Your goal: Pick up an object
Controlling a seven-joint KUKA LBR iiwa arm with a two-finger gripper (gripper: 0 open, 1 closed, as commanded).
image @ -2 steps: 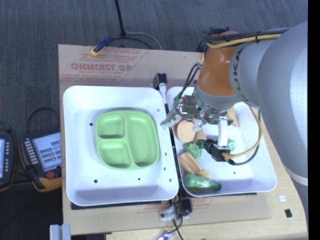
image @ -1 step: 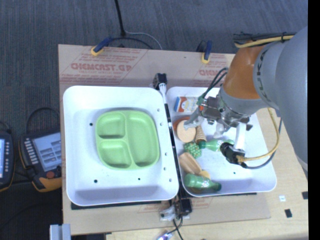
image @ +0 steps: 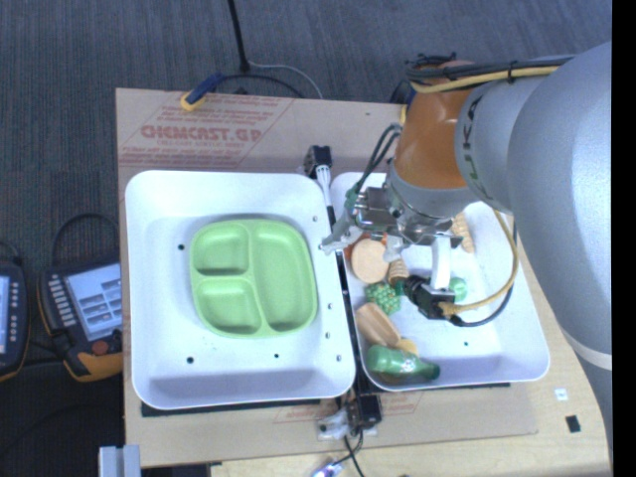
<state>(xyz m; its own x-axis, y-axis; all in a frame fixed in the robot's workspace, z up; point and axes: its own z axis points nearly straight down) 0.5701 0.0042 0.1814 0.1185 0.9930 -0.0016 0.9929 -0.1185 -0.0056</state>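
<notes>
Plywood tabletop (image: 199,132) on dark carpet (image: 99,28), two white bins (image: 159,366), arm hides claw (image: 397,256), its grip unclear, toys (image: 383,321) half covered.

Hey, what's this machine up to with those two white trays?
A grey robot arm with an orange band reaches in from the right over the right bin, which holds a small pile of toy food items. Its tool is down among them, apparently going for one to pick up. I can't tell whether it has gripped anything. The left bin holds a green divided plate.
</notes>
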